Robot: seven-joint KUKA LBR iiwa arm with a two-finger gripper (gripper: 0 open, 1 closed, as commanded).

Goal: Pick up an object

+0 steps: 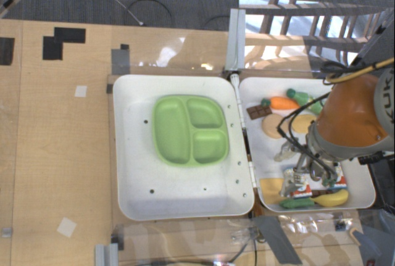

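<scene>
My gripper [303, 182] hangs low over the front part of the right bin [369, 192], below the orange band of the arm [352, 112]. Right under it lie a red and white toy piece [300, 192], a green bean-shaped toy [297, 202] and a yellow banana [332, 199]. A yellow wedge [271, 186] sits just to its left. Farther back in the same bin are an orange carrot [282, 103], a green toy [301, 97], a brown chocolate piece [258, 112] and a tan round cookie [273, 126]. The arm hides the bin's right half.
The left bin [133, 191] holds a green divided plate [190, 129]. A metal divider [242, 129] runs between the two bins. Black cables loop off the arm above the right bin. Bare wooden bench lies to the left.
</scene>
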